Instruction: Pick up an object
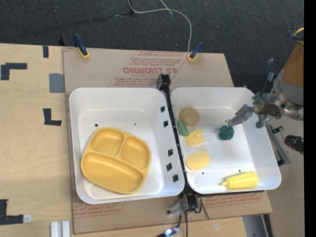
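The right bin [256,147] holds several small toys. A dark green lump [226,133] lies near its middle right. My gripper [248,121] hangs over the bin's right side, just up and right of that lump. It is open, and nothing sits between its fingers. One long finger [239,116] points down-left, with its tip close to the green lump. Further left lie a tan round piece [189,116], a small green piece [183,128], a yellow square slice [194,137] and a pale yellow oval [197,160]. A yellow bottle [241,180] lies by the front wall.
The left bin [79,107] holds a yellow divided plate [116,159]. A black divider [170,132] runs between the two bins. Both bins rest on a cardboard sheet [143,68] held by two clamps. The arm's wrist [294,83] stands over the right bin's right rim.
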You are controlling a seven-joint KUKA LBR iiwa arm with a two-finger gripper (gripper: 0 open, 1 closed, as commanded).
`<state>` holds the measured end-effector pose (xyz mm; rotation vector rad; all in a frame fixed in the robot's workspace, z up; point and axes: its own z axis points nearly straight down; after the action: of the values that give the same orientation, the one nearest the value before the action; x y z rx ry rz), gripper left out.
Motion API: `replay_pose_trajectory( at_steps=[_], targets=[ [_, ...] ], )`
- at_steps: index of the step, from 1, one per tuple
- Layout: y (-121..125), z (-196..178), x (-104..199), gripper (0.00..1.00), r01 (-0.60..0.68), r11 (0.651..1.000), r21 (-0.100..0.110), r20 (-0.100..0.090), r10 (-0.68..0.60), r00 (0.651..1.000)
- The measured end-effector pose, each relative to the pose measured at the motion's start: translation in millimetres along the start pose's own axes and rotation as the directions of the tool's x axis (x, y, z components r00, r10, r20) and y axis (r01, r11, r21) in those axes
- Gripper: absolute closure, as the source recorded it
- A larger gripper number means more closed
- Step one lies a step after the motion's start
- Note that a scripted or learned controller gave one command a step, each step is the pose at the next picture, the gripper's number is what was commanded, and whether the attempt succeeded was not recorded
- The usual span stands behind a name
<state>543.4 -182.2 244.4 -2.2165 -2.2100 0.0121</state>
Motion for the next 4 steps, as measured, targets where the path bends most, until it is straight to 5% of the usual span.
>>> replay_pose_trajectory(
  at_steps=[1,4],
  targets=[
    [2.4,-6.7,0.5,0.0,0.004,1.0,-0.012,0.003,-0.004,1.0],
    [16.0,161.6,-0.4,0.0,0.004,1.0,-0.014,0.005,-0.004,1.0]
  ],
)
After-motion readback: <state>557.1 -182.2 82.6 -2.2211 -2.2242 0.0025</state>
